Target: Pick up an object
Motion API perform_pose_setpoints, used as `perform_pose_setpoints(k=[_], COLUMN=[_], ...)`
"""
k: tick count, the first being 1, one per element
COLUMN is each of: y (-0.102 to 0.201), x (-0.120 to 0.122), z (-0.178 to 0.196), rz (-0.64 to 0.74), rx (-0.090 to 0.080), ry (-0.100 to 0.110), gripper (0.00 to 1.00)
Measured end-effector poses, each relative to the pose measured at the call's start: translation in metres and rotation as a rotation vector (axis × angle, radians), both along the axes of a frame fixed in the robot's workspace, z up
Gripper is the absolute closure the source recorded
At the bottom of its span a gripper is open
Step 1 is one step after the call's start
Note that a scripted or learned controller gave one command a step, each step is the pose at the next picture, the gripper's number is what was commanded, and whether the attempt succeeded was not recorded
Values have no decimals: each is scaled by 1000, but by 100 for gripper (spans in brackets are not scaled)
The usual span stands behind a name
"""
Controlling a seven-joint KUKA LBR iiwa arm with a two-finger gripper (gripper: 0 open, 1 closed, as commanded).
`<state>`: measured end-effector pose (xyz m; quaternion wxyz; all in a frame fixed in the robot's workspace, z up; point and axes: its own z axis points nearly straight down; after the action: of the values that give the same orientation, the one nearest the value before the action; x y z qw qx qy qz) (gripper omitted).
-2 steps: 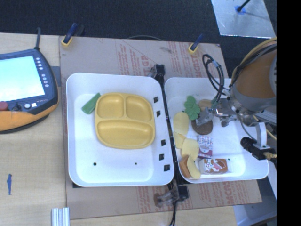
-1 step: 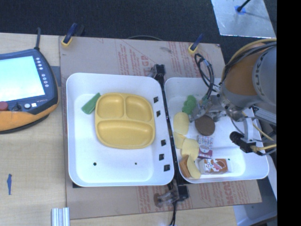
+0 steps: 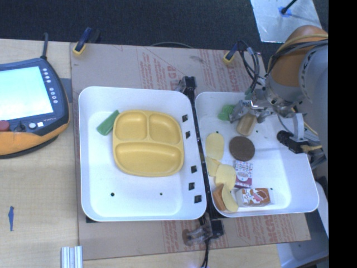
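Reaching in from the right edge of the frame with the arm (image 3: pixel 304 66), and set low over the upper middle of the right bin (image 3: pixel 284 169) with the gripper (image 3: pixel 249 113). Impossible to tell from this slanted view whether the jaws stand apart, together or clamped on something: too much dark metal and cable bunched at that spot. Directly below the gripper, touching or nearly touching it, a tan block (image 3: pixel 245 125), probably the thing being tried for; just to the left of that, a small green piece (image 3: pixel 226 112) near the bin's upper-left corner. Lower in the same bin, near but apart from the block, a brown disc (image 3: pixel 242 148), then pale yellow slices (image 3: pixel 215 146) and two printed packets (image 3: pixel 244 173) toward the lower left. Over in the left bin (image 3: pixel 139 197), well away from all this, a yellow divided tray (image 3: pixel 148 142). Plenty to go wrong from here: closing off-centre and merely tipping or shoving the tan block, which looks slanted rather than square to the grip; catching the green piece alongside and losing both on the lift; pressing too deep and jamming against the bin floor; rising with nothing held if the block sits beside the grip rather than within it.
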<state>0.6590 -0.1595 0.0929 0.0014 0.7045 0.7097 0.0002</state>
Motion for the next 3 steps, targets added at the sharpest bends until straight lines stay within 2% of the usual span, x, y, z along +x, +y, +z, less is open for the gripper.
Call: perform_pose_setpoints(k=[1, 2, 3], y=[19, 35, 49], x=[-63, 0, -3], z=[-1, 0, -1], rz=[-5, -1, -1], rx=[3, 1, 2], ry=[11, 0, 7], gripper=[0, 0, 0])
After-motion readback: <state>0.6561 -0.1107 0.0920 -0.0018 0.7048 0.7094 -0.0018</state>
